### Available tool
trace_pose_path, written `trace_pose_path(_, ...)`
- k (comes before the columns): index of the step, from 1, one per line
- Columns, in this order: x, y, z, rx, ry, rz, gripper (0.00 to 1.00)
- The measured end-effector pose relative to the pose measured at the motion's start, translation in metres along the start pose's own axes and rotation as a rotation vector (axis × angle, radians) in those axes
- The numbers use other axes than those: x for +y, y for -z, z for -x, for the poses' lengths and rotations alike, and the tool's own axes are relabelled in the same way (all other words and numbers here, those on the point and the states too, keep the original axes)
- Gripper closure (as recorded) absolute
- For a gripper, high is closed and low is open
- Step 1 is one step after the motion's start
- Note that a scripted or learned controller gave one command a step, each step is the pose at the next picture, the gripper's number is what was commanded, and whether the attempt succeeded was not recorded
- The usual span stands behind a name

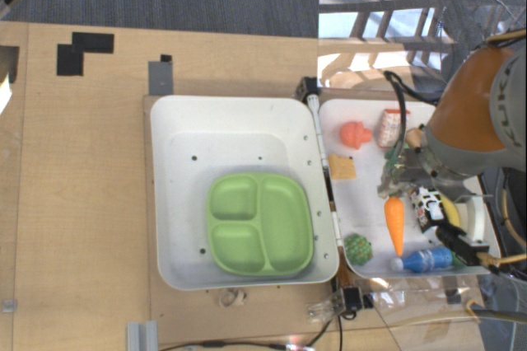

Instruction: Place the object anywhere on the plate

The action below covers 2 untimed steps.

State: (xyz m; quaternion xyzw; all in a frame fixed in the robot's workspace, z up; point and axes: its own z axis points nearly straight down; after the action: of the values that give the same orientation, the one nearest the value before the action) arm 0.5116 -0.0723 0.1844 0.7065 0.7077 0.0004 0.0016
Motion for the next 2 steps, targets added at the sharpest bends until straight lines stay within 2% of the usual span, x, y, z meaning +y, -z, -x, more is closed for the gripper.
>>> trace_pose_path(1, 0.002, 0.0, -0.095, 0.003, -0.302, -0.001, 1.0)
trace_pose_path(2, 0.005, 0.021, -0.176, 0.004, -0.176, 0.0, 1.0)
